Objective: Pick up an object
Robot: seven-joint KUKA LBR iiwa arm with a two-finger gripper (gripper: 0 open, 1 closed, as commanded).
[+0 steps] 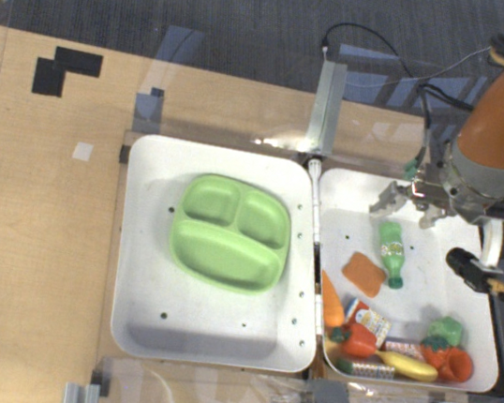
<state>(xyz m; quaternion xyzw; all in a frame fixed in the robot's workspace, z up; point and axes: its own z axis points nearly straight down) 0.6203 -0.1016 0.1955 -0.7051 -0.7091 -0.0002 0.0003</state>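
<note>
My gripper [409,208] hangs over the back of the right bin [489,319], its fingers [386,201] spread open with nothing between them. Just in front of it a green bottle [391,252] lies on the bin floor, apart from the fingers. An orange block [364,273] sits beside the bottle. Along the front of the bin lie a carrot [332,301], a small printed box [373,319], a red pepper [358,341], a yellow banana [406,365], a green broccoli piece [446,330] and an orange fruit [457,365].
The left bin [134,319] holds a green divided plate [230,232]. A metal post [328,104] stands behind the ridge between the bins. Cables and a black part of the arm [469,266] hang over the right bin's right side.
</note>
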